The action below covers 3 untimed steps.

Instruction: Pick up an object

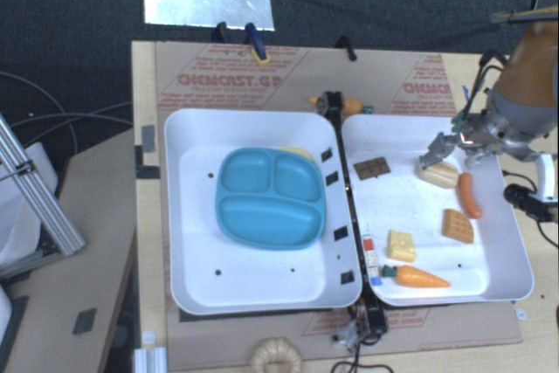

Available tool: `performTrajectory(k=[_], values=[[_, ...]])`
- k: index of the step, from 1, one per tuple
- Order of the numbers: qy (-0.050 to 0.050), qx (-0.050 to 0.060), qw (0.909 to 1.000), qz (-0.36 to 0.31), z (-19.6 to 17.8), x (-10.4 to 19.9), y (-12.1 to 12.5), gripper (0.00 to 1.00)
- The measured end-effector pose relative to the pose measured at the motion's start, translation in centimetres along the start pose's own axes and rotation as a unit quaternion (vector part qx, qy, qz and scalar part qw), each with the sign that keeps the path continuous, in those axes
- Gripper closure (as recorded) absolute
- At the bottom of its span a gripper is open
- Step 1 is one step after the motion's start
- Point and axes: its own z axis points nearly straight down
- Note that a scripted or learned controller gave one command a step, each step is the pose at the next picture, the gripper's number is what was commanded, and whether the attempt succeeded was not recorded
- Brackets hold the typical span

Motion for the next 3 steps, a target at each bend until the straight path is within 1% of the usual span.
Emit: performTrajectory(k=[1, 2, 3], values=[[0.000, 0.000, 1.0000, 0.000, 4.4, 0.6, -0.1, 0.00], [0.000, 0.000, 1.0000, 0.001, 9.6, 0.7, -0.1, 0.00], [-0.001, -0.003, 1.0000, 0.001, 8.2, 0.6, 0.1, 1.00]])
